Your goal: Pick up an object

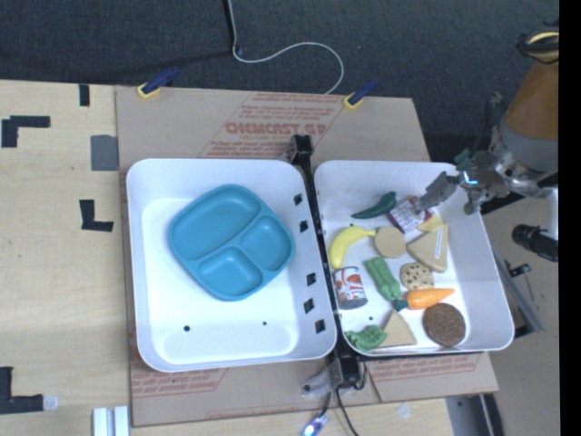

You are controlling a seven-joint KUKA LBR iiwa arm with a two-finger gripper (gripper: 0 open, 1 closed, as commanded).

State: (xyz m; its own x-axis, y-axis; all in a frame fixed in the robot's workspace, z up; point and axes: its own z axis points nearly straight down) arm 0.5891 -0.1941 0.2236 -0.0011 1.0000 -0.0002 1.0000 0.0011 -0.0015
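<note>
While the arm leans in over the right bin's (490,271) far right corner, its gripper (434,192) hangs low beside a small red-and-white packet (406,214); I cannot tell how its jaws stand. A blue divided plate (231,242) lies in the left bin (145,271).

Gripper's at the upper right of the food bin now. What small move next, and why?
Probably lower the gripper slightly toward the small red-and-white packet. It sits over the right bin just beside that packet, with nothing visibly between its fingers.
</note>
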